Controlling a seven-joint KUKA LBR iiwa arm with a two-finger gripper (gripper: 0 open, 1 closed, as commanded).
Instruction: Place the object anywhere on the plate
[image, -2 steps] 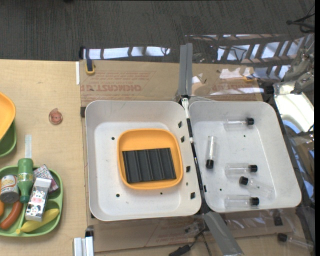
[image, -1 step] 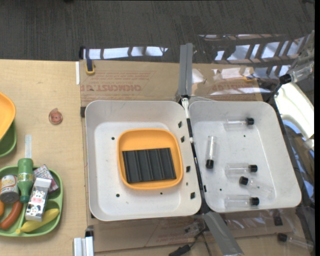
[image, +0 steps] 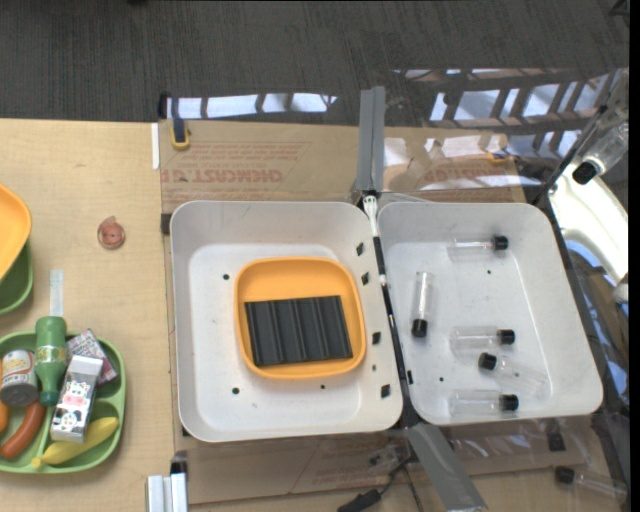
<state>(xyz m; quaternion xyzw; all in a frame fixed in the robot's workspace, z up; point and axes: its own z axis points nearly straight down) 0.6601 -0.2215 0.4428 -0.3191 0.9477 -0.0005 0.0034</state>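
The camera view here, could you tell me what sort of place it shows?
Probably a robot-manipulation lab bench: two white bins, an orange plate in the left one, and clear black-capped vials in the right one.

Two white bins (image: 190, 330) (image: 570, 300) sit side by side; the left one holds one orange plate (image: 300, 278) with one dark ridged insert (image: 300, 330), and the right one holds five clear tubes (image: 420, 300) with black caps
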